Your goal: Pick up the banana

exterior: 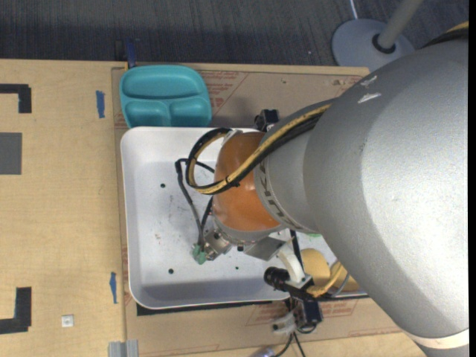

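You see the grey arm with its orange band (238,188) reaching in from the right and covering most of the shallow white plastic bin (149,199) on the cardboard-covered bench (59,199). The gripper (204,250) sits low over the bin floor near the front, just beside a small green object (199,256) that lies at its tip; whether that object is touched or gripped, you cannot tell. The arm's bulk hides the gripper's working end, so you cannot tell how it is set. Black and yellow cables (197,166) loop from the wrist over the bin's middle. The bare part of the bin floor, left of the arm, shows only scuffs and a few dark specks. A pale yellow rounded object (316,265), possibly the banana, shows at the bin's front right, partly behind the arm and a white bracket; its shape is too hidden to be sure. A teal plastic divided tray (165,95) rests beyond the bin's far edge, touching it.
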You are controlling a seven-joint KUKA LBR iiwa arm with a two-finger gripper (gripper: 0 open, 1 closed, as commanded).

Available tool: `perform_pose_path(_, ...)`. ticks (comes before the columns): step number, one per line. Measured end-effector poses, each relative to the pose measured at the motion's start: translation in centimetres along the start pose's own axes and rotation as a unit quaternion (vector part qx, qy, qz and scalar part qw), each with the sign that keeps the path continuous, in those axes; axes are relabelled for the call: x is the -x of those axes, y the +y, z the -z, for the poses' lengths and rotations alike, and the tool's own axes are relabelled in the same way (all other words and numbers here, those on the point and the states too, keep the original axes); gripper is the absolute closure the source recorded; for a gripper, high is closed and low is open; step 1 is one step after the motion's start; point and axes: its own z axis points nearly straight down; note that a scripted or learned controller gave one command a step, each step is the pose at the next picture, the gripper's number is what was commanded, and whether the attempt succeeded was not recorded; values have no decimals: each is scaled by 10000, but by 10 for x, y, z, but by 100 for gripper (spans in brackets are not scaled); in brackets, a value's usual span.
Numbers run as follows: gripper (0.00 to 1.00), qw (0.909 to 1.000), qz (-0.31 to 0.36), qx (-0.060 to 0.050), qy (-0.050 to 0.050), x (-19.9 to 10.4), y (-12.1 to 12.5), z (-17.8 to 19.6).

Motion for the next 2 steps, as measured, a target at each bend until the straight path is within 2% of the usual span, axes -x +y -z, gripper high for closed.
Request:
perform_pose_path(1, 0, 10000, -9, 17, -15, 1, 1, 0)
perform_pose_path(2, 0, 9972, -750, -6, -1, -32, 13, 75)
